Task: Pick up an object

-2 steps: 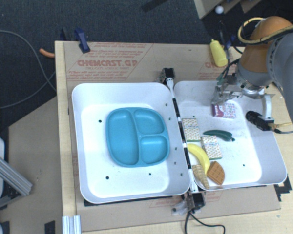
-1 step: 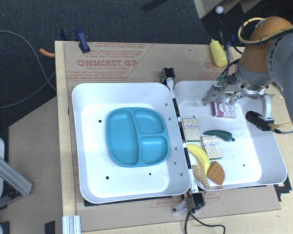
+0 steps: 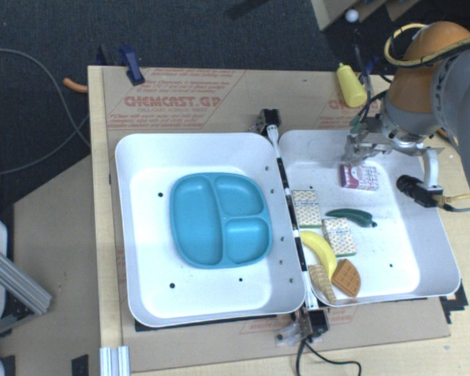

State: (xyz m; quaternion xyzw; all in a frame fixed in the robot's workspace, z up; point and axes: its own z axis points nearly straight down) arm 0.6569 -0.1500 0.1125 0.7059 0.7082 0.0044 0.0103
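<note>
The right bin [image 3: 423,249] holds several items. A pink and white packet [image 3: 360,178] lies near its back. A green chilli [image 3: 351,217] lies in the middle. Two speckled square packets [image 3: 306,207] [image 3: 339,236] sit by the left wall. In the front left corner are a banana [image 3: 319,249], a waffle [image 3: 346,277] and a tan cone [image 3: 323,280]. My gripper [image 3: 366,149] hangs from the grey and orange arm [image 3: 419,69], just above the back edge of the pink packet. Nothing shows as lifted.
The left bin [image 3: 141,280] bears a blue divided plate [image 3: 219,218]. A yellow bottle [image 3: 350,85] lies on the bench behind the right bin. A blue clamp [image 3: 130,64] sits at the back left, and a black clip [image 3: 269,120] between the bins. A black cable fitting [image 3: 417,190] hangs right of the packet.
</note>
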